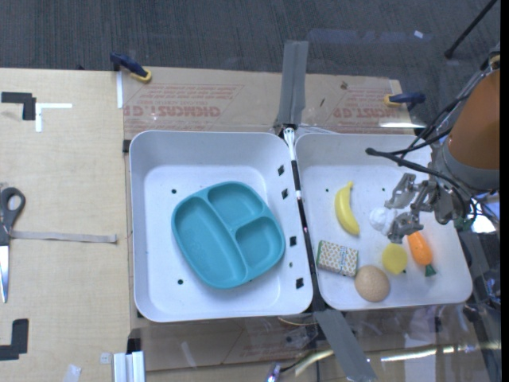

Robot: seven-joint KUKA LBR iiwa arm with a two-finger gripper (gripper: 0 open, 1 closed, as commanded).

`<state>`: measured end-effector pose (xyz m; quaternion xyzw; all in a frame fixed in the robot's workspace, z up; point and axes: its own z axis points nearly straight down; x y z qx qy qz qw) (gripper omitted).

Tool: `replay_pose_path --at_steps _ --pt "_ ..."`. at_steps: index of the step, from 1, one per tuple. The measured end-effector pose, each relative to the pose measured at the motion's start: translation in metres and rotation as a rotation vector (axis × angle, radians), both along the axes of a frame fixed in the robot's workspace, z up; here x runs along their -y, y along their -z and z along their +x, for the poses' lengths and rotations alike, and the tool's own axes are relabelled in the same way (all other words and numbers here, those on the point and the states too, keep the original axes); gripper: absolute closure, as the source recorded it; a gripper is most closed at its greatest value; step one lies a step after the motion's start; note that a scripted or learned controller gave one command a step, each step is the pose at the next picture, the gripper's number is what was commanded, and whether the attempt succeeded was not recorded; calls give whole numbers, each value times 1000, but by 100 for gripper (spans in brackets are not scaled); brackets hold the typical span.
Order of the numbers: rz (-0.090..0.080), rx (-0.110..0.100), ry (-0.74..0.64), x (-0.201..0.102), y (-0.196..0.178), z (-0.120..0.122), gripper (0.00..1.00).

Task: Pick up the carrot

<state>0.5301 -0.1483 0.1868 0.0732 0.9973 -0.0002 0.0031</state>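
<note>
The carrot [421,249] is orange with a green stem end and lies in the right bin [318,153] near its right wall, stem end toward the front. My gripper [402,228] reaches in from the right and hangs just above and left of the carrot's upper end, over a small white object [380,216]. Its tip is very close to the carrot's top, and I cannot tell whether they touch. The carrot rests on the bin floor.
The right bin also holds a banana [345,208], a yellow lemon [394,259], a tan round item [371,283] and a small speckled green block [337,258]. A teal divided plate [229,233] lies in the left bin [139,213]. Scissors [8,213] lie on the bench at left.
</note>
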Motion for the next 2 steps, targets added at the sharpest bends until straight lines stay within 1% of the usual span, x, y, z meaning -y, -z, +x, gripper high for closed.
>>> replay_pose_path --at_steps 1,2 --pt "-1 -2 -160 35 83 -46 100" --pt "0 -1 -14 -6 15 -39 100"
